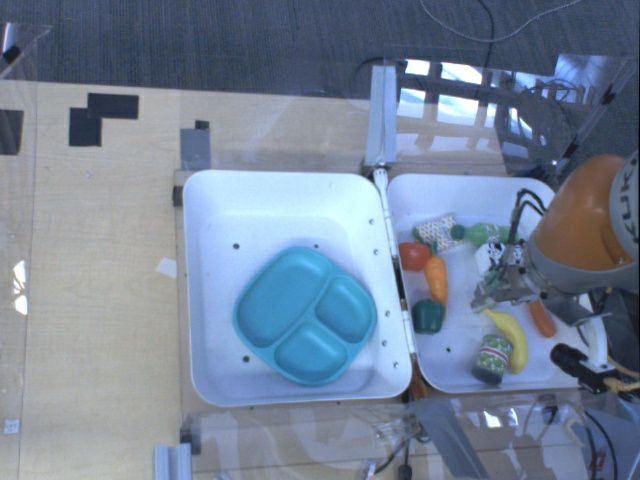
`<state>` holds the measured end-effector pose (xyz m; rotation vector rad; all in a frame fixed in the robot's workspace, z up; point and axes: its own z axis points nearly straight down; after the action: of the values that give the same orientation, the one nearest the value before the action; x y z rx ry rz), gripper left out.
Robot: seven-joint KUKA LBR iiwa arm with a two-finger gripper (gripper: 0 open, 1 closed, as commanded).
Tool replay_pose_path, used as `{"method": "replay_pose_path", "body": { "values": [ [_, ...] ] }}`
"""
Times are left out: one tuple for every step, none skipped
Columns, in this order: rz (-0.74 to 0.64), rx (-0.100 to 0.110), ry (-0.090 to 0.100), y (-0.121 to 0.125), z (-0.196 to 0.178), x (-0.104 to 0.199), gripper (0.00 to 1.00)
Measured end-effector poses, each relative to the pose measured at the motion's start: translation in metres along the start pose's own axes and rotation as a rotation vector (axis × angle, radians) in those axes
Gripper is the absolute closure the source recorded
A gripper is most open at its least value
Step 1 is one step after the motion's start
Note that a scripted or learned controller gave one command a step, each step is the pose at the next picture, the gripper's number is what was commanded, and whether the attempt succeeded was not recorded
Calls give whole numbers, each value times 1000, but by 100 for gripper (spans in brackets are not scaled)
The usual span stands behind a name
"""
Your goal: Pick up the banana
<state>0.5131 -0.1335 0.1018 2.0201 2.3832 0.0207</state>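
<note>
The pale wooden tabletop carries two shallow white bins side by side. The left white bin holds a turquoise plastic divided plate with three compartments, lying flat toward the bin's lower middle. The right white bin holds the smaller things and the arm's working end.

The grey arm with its orange band reaches in from the right and hangs over the right bin's right half. Its gripper sits low over the bin floor, just above the upper end of the yellow banana; the view here is dark and cluttered, so I cannot tell whether the gripper is apart or together, and nothing is plainly caught in it.

The banana lies on the floor of the right bin, lower right of centre, curving downward from near the gripper. Its lower end is just beside a small green-and-grey can lying near the bin's bottom edge. Near the left wall sit a red tomato-like toy, an orange carrot-shaped toy and a dark green pepper-shaped toy. Toward the top lie a white dotted packet and a light green toy. A small orange-red piece lies right of the banana.
</note>
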Motion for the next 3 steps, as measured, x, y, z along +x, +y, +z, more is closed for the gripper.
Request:
{"method": "replay_pose_path", "body": {
  "values": [
    [195,15,1,32,-172,7,100],
    [-66,15,2,-33,-130,-63,100],
    [-66,15,2,-33,-130,-63,0]
  ]
}}
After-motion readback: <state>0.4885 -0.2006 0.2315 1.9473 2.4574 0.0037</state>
